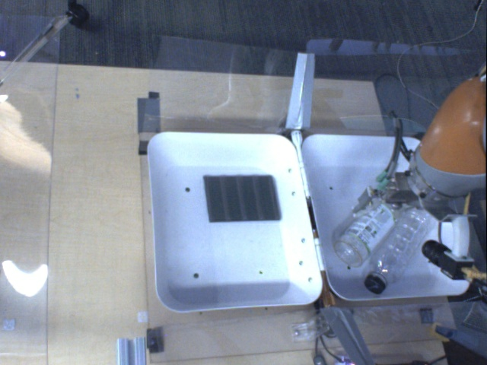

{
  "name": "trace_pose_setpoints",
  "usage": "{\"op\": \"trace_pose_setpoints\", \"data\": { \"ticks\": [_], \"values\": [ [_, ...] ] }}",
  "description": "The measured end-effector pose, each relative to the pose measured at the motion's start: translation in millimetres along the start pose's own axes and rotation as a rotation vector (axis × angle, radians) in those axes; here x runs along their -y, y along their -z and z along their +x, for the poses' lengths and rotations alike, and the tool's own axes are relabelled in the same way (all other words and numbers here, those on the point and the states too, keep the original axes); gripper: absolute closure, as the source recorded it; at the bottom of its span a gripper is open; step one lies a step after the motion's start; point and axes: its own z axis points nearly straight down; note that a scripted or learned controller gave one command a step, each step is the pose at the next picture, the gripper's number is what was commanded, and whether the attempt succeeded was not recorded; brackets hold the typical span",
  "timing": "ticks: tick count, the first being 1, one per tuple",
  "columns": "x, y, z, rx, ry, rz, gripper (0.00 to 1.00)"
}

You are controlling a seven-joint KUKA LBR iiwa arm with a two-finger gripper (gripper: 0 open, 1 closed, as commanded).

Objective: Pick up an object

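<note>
Two clear plastic bottles lie side by side in the right bin [335, 166]. The left bottle [364, 234] points its neck up and to the right. The right bottle [399, 245] has a black cap [374, 284] at its lower end, near the bin's front wall. My gripper [386, 188] hangs below the orange-banded wrist [456, 139], right above the upper end of the left bottle. Nothing is visibly lifted; both bottles rest on the bin floor.
The left bin [175, 204] holds a flat dark ribbed rectangle [241, 198] near its middle. A metal divider post [299, 90] stands behind the seam between the bins. White and black arm parts [453, 245] overhang the right bin's right edge.
</note>
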Motion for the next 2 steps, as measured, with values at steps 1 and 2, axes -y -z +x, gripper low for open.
{"op": "trace_pose_setpoints", "data": {
  "ticks": [1, 2],
  "values": [
    [-40.1, -81.1, -48.3, 0.001, 0.038, -0.006, 0.00],
    [-40.0, -81.3, -48.4, 0.001, 0.038, -0.006, 0.00]
  ]
}}
